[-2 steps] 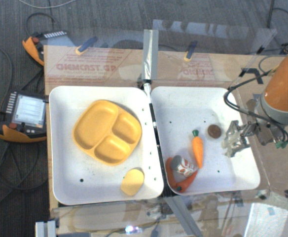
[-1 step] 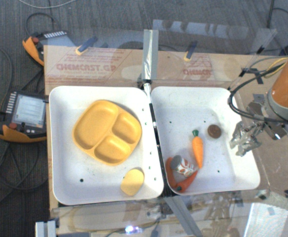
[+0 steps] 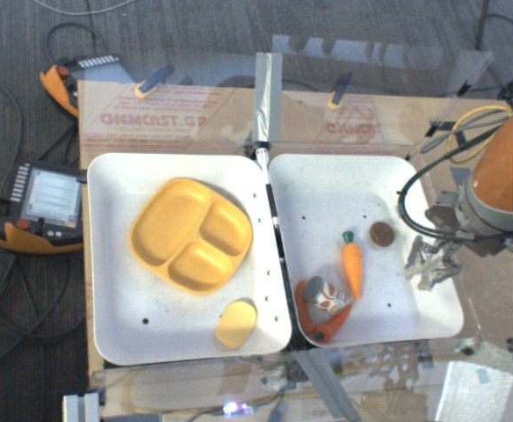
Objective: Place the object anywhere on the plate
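A yellow divided plate (image 3: 192,234) lies in the left bin. Below it, near that bin's front edge, rests a small yellow flat piece (image 3: 236,323). The right bin holds a toy carrot (image 3: 352,267), a brown round disc (image 3: 380,233), and a red and grey toy (image 3: 324,303) at the front left corner. My gripper (image 3: 431,265) hovers over the right bin's right side, to the right of the carrot and disc, with nothing between its fingers. The fingers look slightly spread.
The two white bins (image 3: 274,236) meet at a central ridge. A teach pendant (image 3: 37,205) lies left of the bench. Cables (image 3: 432,183) loop near the arm's wrist at the right.
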`<state>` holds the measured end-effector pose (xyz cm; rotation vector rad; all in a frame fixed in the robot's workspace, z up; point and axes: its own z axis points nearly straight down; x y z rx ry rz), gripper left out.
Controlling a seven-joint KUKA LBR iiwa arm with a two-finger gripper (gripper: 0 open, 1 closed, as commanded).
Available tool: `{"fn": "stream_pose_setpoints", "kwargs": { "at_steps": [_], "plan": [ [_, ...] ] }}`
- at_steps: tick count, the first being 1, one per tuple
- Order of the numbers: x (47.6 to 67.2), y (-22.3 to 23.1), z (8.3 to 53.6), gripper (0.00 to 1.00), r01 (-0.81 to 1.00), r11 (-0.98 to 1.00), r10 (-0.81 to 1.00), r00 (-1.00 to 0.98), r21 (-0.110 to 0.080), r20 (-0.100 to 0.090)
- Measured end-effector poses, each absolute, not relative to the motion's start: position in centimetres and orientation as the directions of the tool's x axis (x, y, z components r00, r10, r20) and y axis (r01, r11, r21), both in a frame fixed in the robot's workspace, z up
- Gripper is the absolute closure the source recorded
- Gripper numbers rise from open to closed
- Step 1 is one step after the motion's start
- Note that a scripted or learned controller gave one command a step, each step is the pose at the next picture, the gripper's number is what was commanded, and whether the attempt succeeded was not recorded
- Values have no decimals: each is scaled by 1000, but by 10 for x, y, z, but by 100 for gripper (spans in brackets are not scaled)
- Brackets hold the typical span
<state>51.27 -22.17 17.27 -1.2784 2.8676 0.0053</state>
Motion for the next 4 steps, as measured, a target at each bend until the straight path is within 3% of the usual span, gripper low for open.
{"fn": "stream_pose_setpoints", "kwargs": {
  "at_steps": [1, 2, 3, 4],
  "plan": [
    [507, -211, 157, 100, -900, 436, -900, -436, 3, -4],
    [497, -222, 183, 100, -969, 246, -969, -246, 0, -5],
    [485, -222, 185, 100, -998, -57, -998, 57, 0, -6],
    [484, -218, 172, 100, -926, -377, -926, 377, -1, -8]
  ]
}}
